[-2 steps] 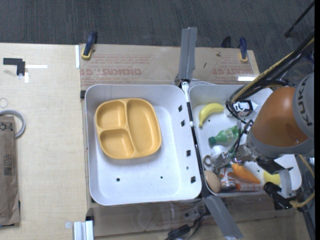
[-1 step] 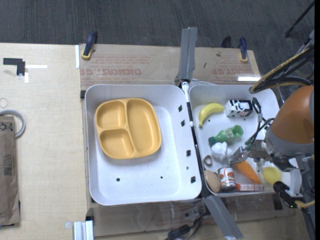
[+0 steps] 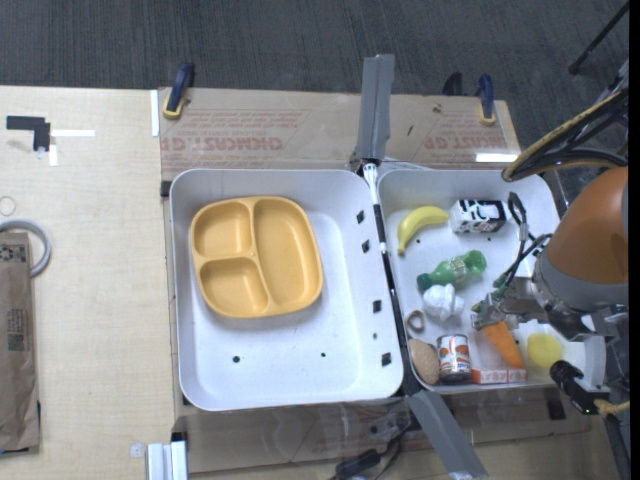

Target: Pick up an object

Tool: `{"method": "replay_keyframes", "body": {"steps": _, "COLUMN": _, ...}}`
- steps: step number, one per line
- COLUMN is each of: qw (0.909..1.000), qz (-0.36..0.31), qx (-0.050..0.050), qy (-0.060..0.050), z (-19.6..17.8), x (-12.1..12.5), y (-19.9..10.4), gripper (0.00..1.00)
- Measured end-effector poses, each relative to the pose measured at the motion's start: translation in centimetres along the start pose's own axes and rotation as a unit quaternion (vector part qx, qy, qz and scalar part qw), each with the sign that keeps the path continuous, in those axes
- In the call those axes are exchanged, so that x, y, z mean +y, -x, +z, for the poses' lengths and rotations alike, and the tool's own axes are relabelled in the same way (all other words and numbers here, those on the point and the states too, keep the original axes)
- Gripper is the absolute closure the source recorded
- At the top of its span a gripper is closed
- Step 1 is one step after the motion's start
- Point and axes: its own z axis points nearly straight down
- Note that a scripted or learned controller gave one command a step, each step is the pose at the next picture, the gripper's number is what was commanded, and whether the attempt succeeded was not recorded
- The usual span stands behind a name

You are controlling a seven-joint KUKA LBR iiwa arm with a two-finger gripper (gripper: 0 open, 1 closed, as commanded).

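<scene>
The light wooden tabletop (image 3: 90, 268) carries two shallow white bins side by side, with dark grey carpet (image 3: 250, 18) beyond its far edge and a sheet of brown printed cardboard (image 3: 270, 128) clamped under the bins. The tool (image 3: 497, 310) sits low in the right white bin (image 3: 400, 193), right at the top end of a small orange plastic carrot (image 3: 505, 346); whether its tips are spread or pinching is too small to make out. Just beyond it lie a green plastic bottle (image 3: 455, 267), a yellow toy banana (image 3: 420, 223) and a black-and-white carton (image 3: 480, 215). Nearer me stands a small red-labelled can (image 3: 453, 356). Well to its left, the left white bin (image 3: 290, 368) holds a yellow three-compartment plate (image 3: 257, 256). The arm's orange band (image 3: 595, 233) cuts off the bin's right wall.
</scene>
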Motion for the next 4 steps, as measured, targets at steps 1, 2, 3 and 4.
{"method": "replay_keyframes", "body": {"steps": 1, "qw": 0.9971, "qz": -0.077, "qx": 0.000, "qy": 0.001, "z": 0.8, "x": 1.0, "y": 1.0, "gripper": 1.00}}
{"method": "replay_keyframes", "body": {"steps": 2, "qw": 1.0000, "qz": 0.002, "qx": -0.001, "qy": 0.001, "z": -11.1, "x": 3.3, "y": -1.5, "gripper": 1.00}}
{"method": "replay_keyframes", "body": {"steps": 3, "qw": 1.0000, "qz": 0.002, "qx": -0.001, "qy": 0.000, "z": -11.1, "x": 3.3, "y": -1.5, "gripper": 0.00}}
{"method": "replay_keyframes", "body": {"steps": 4, "qw": 1.0000, "qz": 0.002, "qx": -0.001, "qy": 0.000, "z": -11.1, "x": 3.3, "y": -1.5, "gripper": 0.00}}
